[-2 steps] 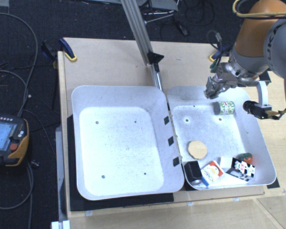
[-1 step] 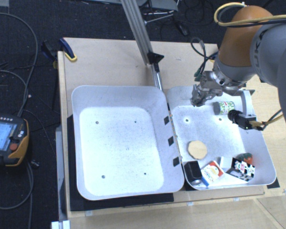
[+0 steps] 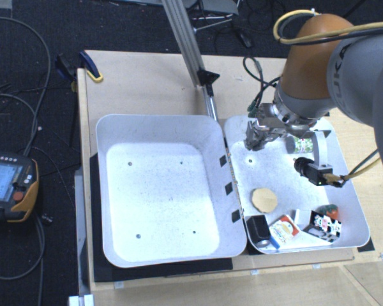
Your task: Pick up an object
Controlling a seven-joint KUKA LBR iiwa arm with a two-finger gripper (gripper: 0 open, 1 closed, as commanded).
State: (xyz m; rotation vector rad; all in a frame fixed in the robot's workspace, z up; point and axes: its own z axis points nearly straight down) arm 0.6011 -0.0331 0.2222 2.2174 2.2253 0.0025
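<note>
End effector (image 3: 254, 137) fingers unclear, right bin (image 3: 351, 199) partly hidden

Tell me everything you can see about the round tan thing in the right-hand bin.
The round tan thing is a flat, pale tan disc, cookie-like, with a matte surface. It lies flat on the floor of the right bin, toward the near side, nothing touching it. A black block lies just nearer the camera, apart from it.
</note>
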